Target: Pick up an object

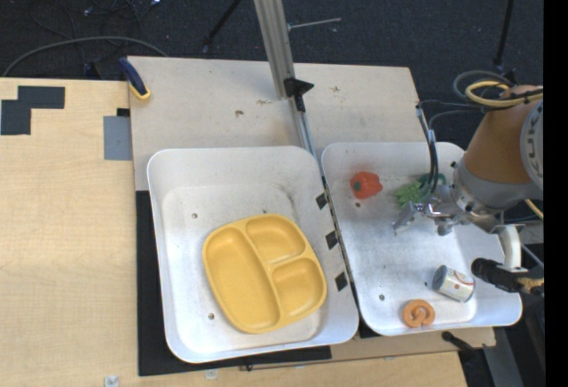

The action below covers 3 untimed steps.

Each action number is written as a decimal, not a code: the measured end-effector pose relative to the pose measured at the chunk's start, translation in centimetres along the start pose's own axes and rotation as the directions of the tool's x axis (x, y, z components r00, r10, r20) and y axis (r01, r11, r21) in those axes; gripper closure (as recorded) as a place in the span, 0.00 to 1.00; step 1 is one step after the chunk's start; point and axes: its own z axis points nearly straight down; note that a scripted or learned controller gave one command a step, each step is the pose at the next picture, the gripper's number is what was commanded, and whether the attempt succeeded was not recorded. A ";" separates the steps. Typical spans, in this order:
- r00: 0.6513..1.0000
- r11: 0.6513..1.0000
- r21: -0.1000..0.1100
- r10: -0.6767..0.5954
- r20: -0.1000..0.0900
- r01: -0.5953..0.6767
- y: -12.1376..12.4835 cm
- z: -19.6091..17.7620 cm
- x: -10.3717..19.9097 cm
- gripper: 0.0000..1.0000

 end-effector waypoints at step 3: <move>1.000 1.000 -0.009 0.000 0.004 0.000 0.2 -11.2 -1.3 1.00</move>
